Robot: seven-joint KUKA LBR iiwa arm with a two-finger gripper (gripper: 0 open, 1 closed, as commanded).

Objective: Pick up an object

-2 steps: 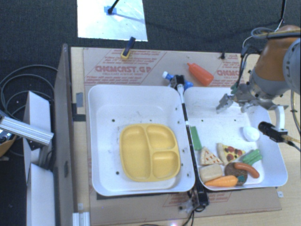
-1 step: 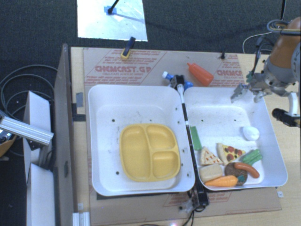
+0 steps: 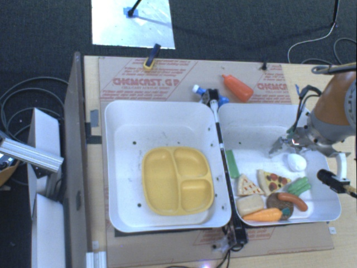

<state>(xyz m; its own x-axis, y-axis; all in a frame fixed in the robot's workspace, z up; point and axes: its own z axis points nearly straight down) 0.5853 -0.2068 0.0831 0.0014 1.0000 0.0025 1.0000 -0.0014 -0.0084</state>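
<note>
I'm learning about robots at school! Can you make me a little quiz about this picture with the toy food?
1. True or false: the yellow tray lies in the left bin.
2. Which toy lies closest to the pincer? A) the white egg B) the carrot C) the pizza slice
3. Fill in the missing word: the orange bottle lies outside the bins, on the ____ sheet behind them.

Key:
1. True.
2. A, the white egg, in the right bin.
3. Cardboard.
</note>
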